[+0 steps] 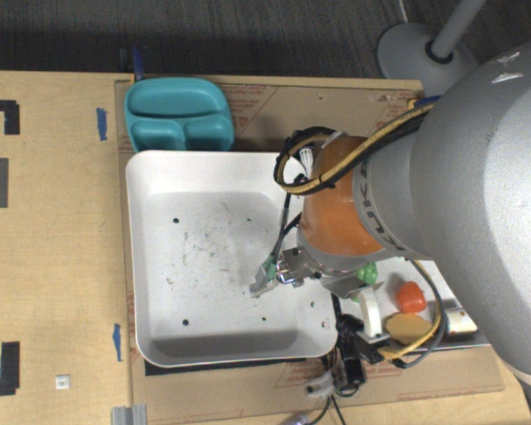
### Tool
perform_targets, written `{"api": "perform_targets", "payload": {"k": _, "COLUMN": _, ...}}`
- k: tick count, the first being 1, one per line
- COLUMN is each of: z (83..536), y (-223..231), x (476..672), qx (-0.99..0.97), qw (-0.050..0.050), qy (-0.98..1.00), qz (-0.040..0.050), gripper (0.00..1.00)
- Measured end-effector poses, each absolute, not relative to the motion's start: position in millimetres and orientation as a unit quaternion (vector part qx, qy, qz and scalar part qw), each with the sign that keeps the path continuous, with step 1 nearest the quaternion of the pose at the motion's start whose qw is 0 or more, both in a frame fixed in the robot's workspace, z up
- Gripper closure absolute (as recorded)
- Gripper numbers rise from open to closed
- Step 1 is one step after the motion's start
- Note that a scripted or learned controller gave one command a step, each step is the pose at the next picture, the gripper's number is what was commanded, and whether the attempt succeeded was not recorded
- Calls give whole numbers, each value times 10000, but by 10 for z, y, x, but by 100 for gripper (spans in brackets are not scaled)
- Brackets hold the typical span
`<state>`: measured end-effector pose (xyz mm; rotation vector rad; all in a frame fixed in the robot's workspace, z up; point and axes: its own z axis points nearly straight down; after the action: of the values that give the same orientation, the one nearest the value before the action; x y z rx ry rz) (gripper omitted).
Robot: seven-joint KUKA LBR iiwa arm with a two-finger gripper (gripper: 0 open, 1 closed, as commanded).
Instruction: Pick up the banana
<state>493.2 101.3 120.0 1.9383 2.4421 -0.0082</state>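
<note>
Hovering claw [267, 279] over L bin [159, 237]

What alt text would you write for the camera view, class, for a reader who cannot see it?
A grey arm with an orange band reaches from the right over a white bin, its gripper low near the bin's right side. A teal tray sits behind the bin.

The grey arm [478, 202] runs off the right edge and covers most of the right bin [456, 321], so just a sliver of that bin's contents shows: an orange-red piece [411, 297], a tan rounded piece [409, 328] and a green bit [367, 274], none clear enough to name. The tool [267, 279] is small and blurred; its fingers cannot be made out.
</note>
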Motion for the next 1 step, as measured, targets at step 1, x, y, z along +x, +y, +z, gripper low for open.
{"api": "perform_targets", "payload": {"k": 1, "z": 1296, "y": 983, "x": 4932, "qx": 6235, "qw": 129, "qy": 7817, "qz": -46, "gripper": 100}}
